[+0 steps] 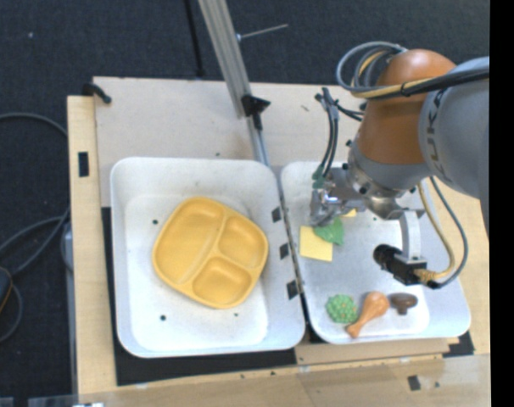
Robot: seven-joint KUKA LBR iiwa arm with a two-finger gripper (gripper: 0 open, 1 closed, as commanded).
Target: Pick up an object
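Note:
My gripper [326,213] hangs over the upper left part of the right bin [435,320]. Directly under its tip lies a small green piece [332,231], partly hidden by the gripper; whether they touch I cannot tell. That green piece rests against a flat yellow square [315,245]. Near the front of the same bin lie a green broccoli-like lump [342,308], an orange-tan drumstick [367,312] and a small brown piece [403,302].
A yellow divided plate [210,251] lies in the middle of the left bin [138,185]. A slanted metal rail [231,58] rises behind the bins. The grey arm with its orange band [401,117] covers the back of the right bin.

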